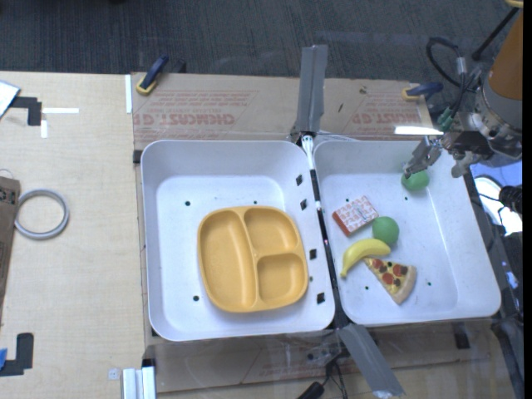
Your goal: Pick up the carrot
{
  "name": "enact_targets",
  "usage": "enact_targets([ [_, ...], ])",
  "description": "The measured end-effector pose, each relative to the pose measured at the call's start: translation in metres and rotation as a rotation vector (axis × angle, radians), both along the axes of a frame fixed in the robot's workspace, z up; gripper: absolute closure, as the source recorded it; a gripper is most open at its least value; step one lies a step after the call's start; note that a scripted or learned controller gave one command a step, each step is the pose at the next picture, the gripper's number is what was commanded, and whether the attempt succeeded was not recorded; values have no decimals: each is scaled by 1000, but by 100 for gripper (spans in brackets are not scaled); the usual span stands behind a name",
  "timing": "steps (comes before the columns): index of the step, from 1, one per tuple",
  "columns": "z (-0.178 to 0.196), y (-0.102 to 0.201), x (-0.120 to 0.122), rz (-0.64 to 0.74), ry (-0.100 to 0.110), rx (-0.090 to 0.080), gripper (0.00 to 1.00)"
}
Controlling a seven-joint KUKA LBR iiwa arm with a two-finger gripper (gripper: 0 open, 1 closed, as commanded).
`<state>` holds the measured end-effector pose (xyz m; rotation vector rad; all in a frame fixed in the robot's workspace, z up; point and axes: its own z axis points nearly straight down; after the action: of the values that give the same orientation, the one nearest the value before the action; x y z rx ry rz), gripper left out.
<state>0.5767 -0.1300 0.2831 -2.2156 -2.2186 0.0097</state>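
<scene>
Arm (509, 73): orange band at upper right, grey metal wrist below. Black cables loop beside wrist. Hand (434, 158): small, grey and black, two thin fingers; blue glint beneath wrist housing.

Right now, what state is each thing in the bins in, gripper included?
gripper: over right bin's far edge, touching a green thing; grasp unclear.
yellow plate: upright, compartments bare, in left bin.
banana: lying flat beside pizza slice.
green ball: resting loose.
red box: lying flat.
</scene>
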Motion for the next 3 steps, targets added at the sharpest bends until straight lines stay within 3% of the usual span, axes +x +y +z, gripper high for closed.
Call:
enact_targets([
  [1,113,-52,-9,-138,-7,-3,0],
  [2,102,-40,-47,95,-6,-1,0],
  [3,110,-40,-46,96,-6,-2,100],
])
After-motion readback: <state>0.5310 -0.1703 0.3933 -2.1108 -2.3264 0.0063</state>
